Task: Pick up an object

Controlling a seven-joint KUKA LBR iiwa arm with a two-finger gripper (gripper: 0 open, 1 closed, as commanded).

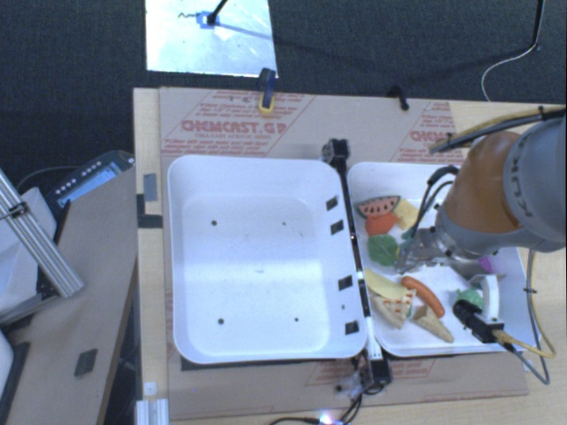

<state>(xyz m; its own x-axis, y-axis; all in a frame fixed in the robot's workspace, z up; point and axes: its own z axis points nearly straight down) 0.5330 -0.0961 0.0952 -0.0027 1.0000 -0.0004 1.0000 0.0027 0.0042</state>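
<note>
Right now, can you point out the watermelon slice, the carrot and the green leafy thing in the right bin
watermelon slice (376,207), camera view, on its red flesh.
carrot (423,296), camera view, middle of its orange length.
green leafy thing (383,251), camera view, centre of the green clump.

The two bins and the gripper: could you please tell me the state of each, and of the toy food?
Left bin: upright, bare white floor showing.
Right bin: upright, holding the toy food.
Gripper: lowered into the right bin, over the food.
Watermelon slice: lying flat.
Carrot: lying flat, untouched.
Pizza slice: lying flat.
</note>
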